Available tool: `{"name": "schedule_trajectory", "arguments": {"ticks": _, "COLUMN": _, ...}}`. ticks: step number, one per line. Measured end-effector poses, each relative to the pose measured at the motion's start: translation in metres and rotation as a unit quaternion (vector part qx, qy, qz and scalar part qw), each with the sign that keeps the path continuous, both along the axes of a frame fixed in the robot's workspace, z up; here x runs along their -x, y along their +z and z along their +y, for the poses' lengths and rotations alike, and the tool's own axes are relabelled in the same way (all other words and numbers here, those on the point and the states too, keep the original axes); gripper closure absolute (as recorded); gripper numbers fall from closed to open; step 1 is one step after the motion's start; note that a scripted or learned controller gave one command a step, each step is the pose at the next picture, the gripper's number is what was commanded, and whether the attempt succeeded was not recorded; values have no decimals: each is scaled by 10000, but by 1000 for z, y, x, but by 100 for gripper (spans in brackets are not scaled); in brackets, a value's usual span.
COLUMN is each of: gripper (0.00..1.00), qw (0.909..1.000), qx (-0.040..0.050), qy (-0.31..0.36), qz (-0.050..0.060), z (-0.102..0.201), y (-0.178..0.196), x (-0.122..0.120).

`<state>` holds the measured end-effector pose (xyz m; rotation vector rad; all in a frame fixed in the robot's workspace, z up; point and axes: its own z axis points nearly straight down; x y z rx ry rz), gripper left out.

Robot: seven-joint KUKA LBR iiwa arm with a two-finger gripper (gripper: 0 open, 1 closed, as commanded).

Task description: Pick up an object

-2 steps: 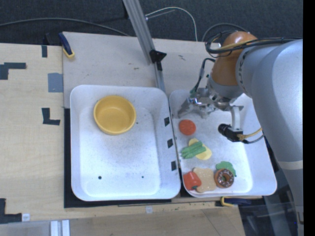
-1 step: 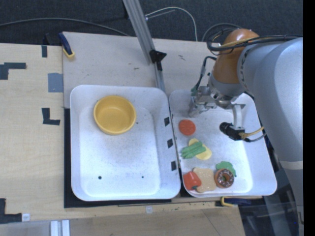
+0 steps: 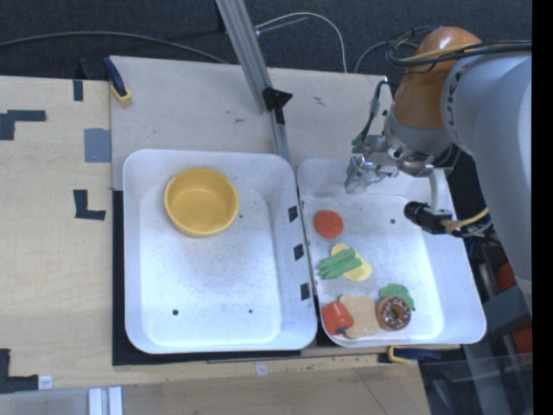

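**Gripper above right bin's far end, nothing held; candidates lie nearer the camera**

Camera view: You have the gripper (image 3: 360,176) over the far end of the right bin (image 3: 432,266). Its two fingers point down with only a narrow gap, and nothing shows between them. Below it, the bin floor is bare.

The pickable things lie in that bin, towards its near edge. The red disc (image 3: 327,224) is closest to the gripper, lying flat and apart from the rest. Next come the green-and-yellow piece (image 3: 344,264), then the red pepper-like piece (image 3: 338,316) and the donut (image 3: 395,313) in the near corner, close together.

The left bin (image 3: 147,258) holds a yellow bowl (image 3: 201,201).

Judgement: these look like small toy foods, so light, stiff and fairly slick. The disc is low; pinch it across its rim. The donut's ring offers a surer hold, though its neighbours crowd it.
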<state>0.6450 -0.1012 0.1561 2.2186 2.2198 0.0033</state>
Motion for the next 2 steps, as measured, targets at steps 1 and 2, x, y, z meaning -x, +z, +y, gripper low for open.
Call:
{"name": "schedule_trajectory", "arguments": {"ticks": 1, "gripper": 100, "qw": 10000, "qx": 3, "qy": 4, "qz": -3, "z": -7, "y": 47, "x": -3}}
{"name": "schedule_trajectory", "arguments": {"ticks": 2, "gripper": 100, "qw": 10000, "qx": 1, "qy": 5, "qz": -8, "z": -7, "y": 108, "x": 3}}
